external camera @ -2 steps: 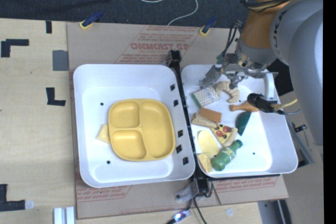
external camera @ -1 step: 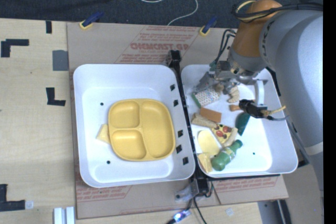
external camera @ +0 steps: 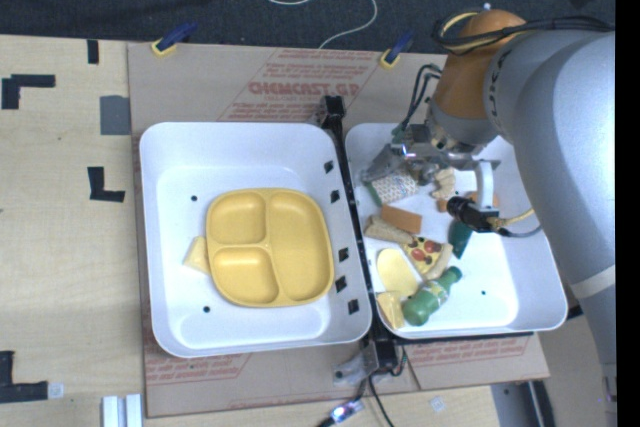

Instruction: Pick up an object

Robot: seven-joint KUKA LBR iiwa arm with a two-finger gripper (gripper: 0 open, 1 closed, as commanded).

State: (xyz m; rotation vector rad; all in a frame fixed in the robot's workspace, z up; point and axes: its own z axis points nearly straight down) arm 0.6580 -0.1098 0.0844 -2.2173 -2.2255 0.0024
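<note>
In the left bin, a yellow three-compartment plate lies flat near the centre; a pale yellow flat piece pokes out from under its left edge. Both bins sit on a cardboard sheet on the worktop.

Right bin holds a loose cluster along its left side: grey mesh-patterned item at top, orange-brown block below it, a pizza-slice toy, a pale yellow round piece, and a green bottle-shaped toy lying tilted at the lower end. A dark teal piece lies just right of the cluster.

Gripper sits low over the upper part of the right bin, just beside the mesh item. Fingers: spread and any contents cannot be told, wrist hardware hides them.
</note>
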